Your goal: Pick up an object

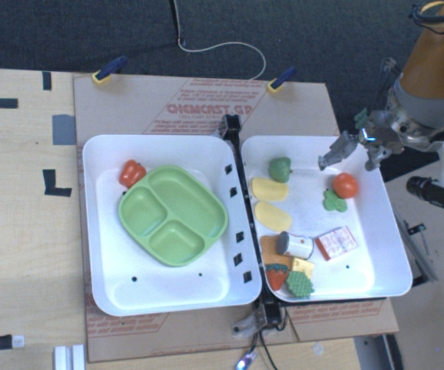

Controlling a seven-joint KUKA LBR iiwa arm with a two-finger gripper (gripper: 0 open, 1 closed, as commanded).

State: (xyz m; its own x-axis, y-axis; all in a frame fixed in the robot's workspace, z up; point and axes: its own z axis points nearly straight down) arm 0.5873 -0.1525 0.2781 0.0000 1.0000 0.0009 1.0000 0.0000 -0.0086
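the grey arm with the orange band is reaching in from the right, and its two-finger hand (357,151) is hovering over the upper right part of the right shallow white plastic bin (384,230). its fingers (336,154) are looking spread and nothing is sitting between them. judging by this, the approach step is in hand, no grasp yet. the nearest candidate is the small round red toy tomato with a green leafy base (344,186), lying just below the hand, apart from it. next move is probably calling for lowering and centering over it, then closing. other toys are lying further left in the same bin: a green rounded piece (280,168) and a pale yellow oval piece (269,189). the left white bin (99,206) is holding a light green divided plastic plate (173,214). both bins are sitting on brown cardboard (199,106) on a light wooden tabletop (21,206), with dark carpet (68,14) behind.
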